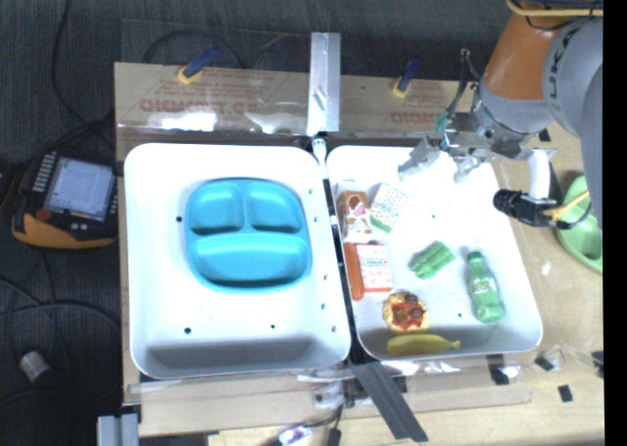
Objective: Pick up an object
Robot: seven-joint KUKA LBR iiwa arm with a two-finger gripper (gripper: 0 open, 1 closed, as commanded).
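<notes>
Above the right bin's (514, 238) far edge the end effector (443, 158) hangs released and empty, so it should descend squarely over one isolated item, such as the green bottle (483, 287) lying near the front right corner, before closing.

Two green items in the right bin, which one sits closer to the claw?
The small bumpy green toy vegetable near the bin's middle. The green plastic bottle lies farther from the claw, toward the bin's front right corner.

Right bin (509, 268) open along its top and middle, items crowding left wall and lower edge
</notes>
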